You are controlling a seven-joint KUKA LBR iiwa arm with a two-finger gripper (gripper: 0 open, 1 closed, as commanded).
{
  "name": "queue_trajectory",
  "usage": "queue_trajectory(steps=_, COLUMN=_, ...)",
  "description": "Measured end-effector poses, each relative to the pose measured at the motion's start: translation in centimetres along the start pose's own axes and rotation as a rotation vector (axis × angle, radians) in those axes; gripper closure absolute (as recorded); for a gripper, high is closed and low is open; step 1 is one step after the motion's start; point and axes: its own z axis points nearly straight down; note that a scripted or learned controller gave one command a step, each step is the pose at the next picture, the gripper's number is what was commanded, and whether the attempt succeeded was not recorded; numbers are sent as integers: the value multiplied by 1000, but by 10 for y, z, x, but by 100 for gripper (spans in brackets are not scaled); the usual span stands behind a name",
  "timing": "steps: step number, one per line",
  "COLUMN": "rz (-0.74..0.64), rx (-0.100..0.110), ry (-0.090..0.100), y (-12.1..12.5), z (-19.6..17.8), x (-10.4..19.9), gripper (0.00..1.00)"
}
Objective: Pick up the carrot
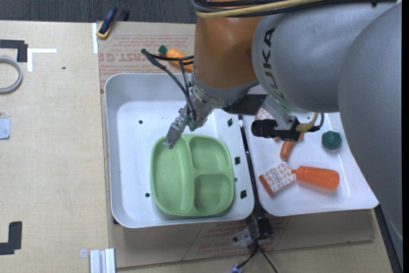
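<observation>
Your claw (174,135) hovers at the green tray's (192,176) rim in the left bin (128,137); its grip I cannot tell. The carrot (287,149) lies in the right bin (358,192), well apart, unpicked.

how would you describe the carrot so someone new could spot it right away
Look in the right bin, just below the grey arm. The carrot is the small slim orange piece lying aslant, above the orange bottle. The bottle is larger and carries a red-printed label; the round green object sits to the carrot's right.
</observation>
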Motion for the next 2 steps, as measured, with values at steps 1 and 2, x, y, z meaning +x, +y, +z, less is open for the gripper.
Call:
queue_trajectory(steps=1, rz=73, rx=0, ry=0, y=20, z=-72, x=-65, gripper=0)
queue_trajectory(steps=2, rz=101, rx=-2, ry=-2, y=26, z=-76, x=-103, gripper=0)
